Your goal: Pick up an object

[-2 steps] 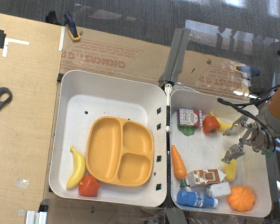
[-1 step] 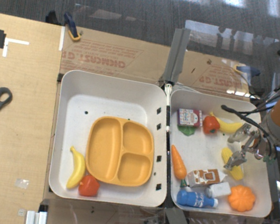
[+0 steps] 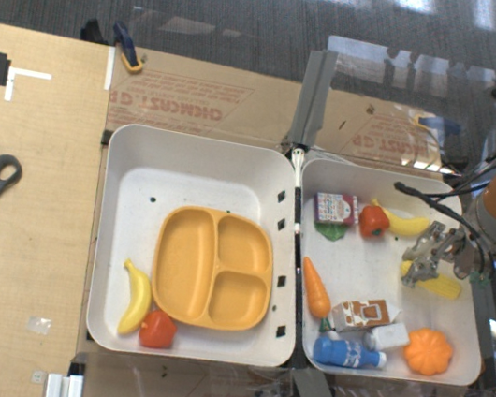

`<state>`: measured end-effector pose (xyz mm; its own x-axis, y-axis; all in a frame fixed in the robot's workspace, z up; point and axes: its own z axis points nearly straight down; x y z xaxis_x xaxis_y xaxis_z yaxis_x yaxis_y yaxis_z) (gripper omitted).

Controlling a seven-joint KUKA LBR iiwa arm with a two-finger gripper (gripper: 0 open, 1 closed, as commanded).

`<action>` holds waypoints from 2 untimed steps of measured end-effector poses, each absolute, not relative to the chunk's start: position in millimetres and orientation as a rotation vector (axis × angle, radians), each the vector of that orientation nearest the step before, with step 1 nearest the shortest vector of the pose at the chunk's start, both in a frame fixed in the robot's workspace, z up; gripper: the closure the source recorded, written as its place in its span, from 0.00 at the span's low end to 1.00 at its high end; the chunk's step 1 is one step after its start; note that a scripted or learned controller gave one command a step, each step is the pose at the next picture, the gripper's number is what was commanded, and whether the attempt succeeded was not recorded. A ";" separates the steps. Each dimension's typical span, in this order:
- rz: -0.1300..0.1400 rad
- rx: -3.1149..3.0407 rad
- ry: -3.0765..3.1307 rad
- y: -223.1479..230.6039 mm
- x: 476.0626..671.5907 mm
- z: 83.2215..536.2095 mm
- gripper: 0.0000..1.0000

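Position: fixed above the worktop [image 3: 3, 292].
Direction: looked down at a slant, far edge at top.
Distance: far enough to take in both the left bin [image 3: 111, 245] and the right bin [image 3: 472, 327].
Arm entry: from the right of the right bin.

Divided plate [image 3: 214, 267] in left bin [image 3: 121, 218]

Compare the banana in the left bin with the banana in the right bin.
The left bin banana lies whole in plain sight beside the yellow divided plate, running lengthwise down the bin; the right bin banana lies crosswise near the far wall, partly behind a red tomato-like toy. The left one looks longer. Both are yellow, curved toys.
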<state>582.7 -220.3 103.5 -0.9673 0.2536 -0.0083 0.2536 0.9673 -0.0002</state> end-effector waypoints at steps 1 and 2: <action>0.001 0.469 3.100 -171.0 644.4 94.2 1.00; -0.013 0.914 3.000 -119.5 645.1 92.9 1.00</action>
